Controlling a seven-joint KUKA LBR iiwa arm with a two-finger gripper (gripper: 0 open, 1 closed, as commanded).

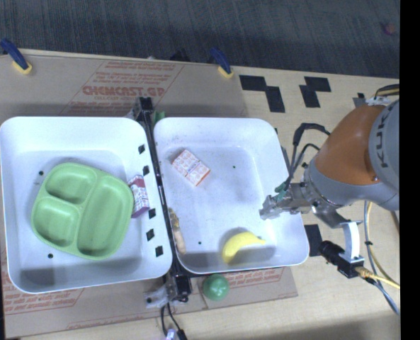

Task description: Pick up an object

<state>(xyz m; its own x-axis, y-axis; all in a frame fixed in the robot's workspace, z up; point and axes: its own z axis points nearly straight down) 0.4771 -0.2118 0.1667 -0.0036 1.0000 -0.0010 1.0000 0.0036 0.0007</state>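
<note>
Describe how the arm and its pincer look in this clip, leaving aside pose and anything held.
The arm is grey with a broad, rounded orange band above the wrist and part of dark lettering at its edge. The pincer is a small grey metal assembly. Thin black cables loop beside the wrist, and yellow cables trail below, near a white bracket.

Cardboard sheet (117,83) under the bins carried red print. Largest line read "CHEMCAST GP", seen upside down from the camera side, just above the left bin's far rim. Smaller red lines above and below it were too fine to read. More red print ran along the cardboard's near edge, also illegible. Arm (379,147) showed part of a dark letter, likely "K", on its grey shell at the right. Small packet (190,167) in the right bin bore a printed pattern; no words could be made out.
</note>
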